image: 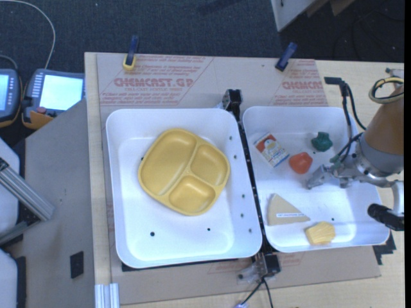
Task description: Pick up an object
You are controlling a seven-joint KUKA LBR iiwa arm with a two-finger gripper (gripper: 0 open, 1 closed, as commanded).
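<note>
While the grey arm with its orange band (388, 130) reaches in from the right edge of the camera view, its two-finger gripper (314, 181) hangs low over the right-hand shallow white bin (366, 236), pointing leftward toward the middle of that bin. Whether anything sits between the gripper's tips cannot be told from this slanted angle; the metal tip lies just below a small round red-orange object (300, 163) and appears close to it, though contact cannot be confirmed.

Five loose things lie in the right-hand bin. Near its upper left sits a small white carton with red and blue print (271, 149), tilted. To the right of that carton, near the back wall, is a dark green knobbly object (322, 141), and the red-orange object lies just below and left of the green one. Lower down, a pale tan wedge-shaped piece with a white label (287, 210) rests beside the bin's left wall, and a small yellow lumpy object (320, 233) lies near the front wall, just beside the wedge's lower right corner.

Left of this, the left-hand shallow white bin (128, 236) holds a yellow plastic divided plate with three compartments (184, 170), turned at an angle and lying in the bin's upper middle. Both bins rest on a brown protective sheet with red lettering (160, 76), held at the back by a yellow clamp (130, 59) and a blue clamp (286, 56).
</note>
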